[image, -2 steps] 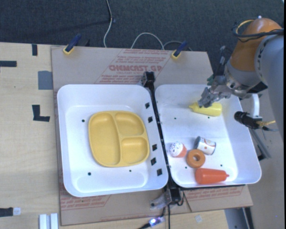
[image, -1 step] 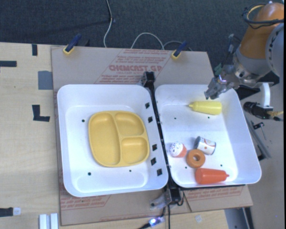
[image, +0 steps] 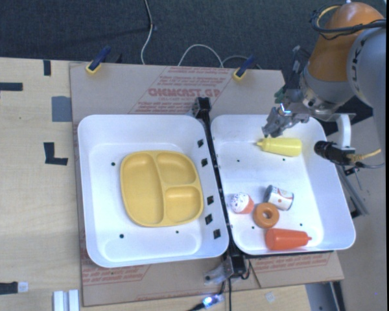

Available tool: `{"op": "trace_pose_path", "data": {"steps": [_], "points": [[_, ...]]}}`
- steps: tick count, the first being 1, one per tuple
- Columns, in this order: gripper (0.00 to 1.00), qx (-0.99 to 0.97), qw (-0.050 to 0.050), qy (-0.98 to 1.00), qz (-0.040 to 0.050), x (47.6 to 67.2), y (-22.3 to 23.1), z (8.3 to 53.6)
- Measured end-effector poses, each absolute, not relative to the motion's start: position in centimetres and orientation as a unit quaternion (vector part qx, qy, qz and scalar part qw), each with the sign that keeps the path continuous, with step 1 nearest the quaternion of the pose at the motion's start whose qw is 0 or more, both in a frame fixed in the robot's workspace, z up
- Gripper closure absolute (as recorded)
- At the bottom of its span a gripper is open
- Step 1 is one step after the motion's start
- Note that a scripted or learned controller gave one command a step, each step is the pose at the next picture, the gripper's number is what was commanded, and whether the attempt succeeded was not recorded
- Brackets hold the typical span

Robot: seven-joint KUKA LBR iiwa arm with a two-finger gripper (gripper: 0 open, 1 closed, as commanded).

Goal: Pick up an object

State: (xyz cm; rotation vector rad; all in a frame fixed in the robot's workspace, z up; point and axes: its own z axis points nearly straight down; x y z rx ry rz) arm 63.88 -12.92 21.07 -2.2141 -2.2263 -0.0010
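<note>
My gripper (image: 274, 128) hangs over the far part of the right bin (image: 330, 199), just above and left of a yellow squeeze bottle (image: 282, 147) lying on its side. Nothing shows in its grip. Nearer the front of that bin lie a small white and red can (image: 280, 197), a white and orange rounded toy (image: 240, 203), a brown doughnut ring (image: 267, 215) and an orange-red cone-shaped piece (image: 287, 239).
The left bin (image: 97, 148) holds a yellow divided plate (image: 161, 188). A black clip strip (image: 209, 167) runs along the wall shared by the bins. The grey arm with its orange band (image: 343, 31) stands over the bench's far right corner.
</note>
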Motion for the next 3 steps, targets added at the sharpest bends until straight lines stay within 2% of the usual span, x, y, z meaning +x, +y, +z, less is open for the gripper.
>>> {"op": "trace_pose_path", "data": {"steps": [1, 3], "points": [[1.00, -0.704, 0.001, -0.710, -0.0007, 63.2, -6.9, 22.1], [1.00, -0.705, 0.001, -0.709, 0.0007, 61.3, 4.4, 20.4]]}}
